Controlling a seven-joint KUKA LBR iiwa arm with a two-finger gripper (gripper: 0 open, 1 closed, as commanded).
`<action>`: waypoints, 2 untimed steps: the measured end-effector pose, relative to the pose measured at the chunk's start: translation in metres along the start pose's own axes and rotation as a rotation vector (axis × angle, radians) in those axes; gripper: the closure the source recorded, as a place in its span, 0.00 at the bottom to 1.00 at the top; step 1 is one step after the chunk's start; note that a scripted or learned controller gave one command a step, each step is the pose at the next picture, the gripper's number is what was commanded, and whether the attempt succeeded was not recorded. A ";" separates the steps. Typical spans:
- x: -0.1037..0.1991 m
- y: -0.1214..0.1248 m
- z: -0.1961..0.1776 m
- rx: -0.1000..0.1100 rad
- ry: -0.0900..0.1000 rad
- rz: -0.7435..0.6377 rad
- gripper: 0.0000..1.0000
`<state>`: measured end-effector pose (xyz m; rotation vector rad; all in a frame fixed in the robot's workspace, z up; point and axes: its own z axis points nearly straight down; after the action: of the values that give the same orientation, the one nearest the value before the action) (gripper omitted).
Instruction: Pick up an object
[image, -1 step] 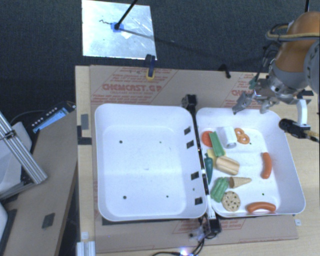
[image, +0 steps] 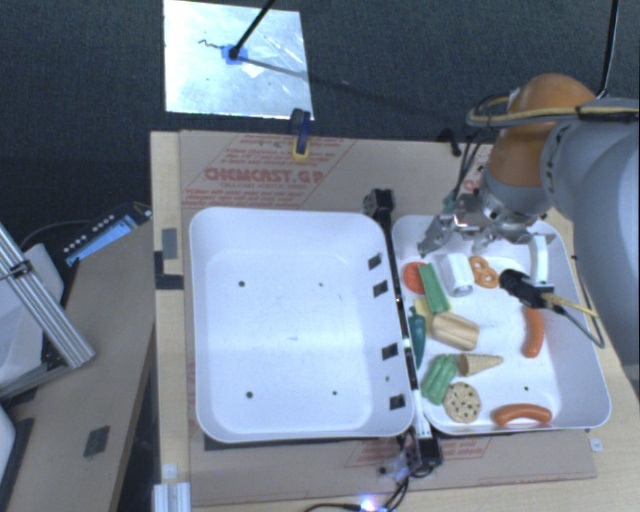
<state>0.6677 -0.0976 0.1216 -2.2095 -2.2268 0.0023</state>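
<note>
Here, fingers (image: 452, 232) at right bin (image: 590, 385) far rim, toys crowding left edge.

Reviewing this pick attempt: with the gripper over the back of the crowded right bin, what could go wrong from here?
1. The gripper hangs over the back of the right bin, where a white cylinder, a green piece and an orange ring lie close together; it may nudge or catch two at once.
2. A descent near the bin's back wall could strike the rim.

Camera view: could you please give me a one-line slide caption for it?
KUKA arm's gripper hovers at the far end of the right bin above toy food, left bin beside it.
</note>
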 end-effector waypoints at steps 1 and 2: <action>0.065 -0.045 -0.066 -0.007 0.000 -0.002 0.00; 0.180 -0.046 -0.076 -0.007 0.002 -0.008 0.00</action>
<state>0.6205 0.0817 0.1981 -2.2033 -2.2376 -0.0084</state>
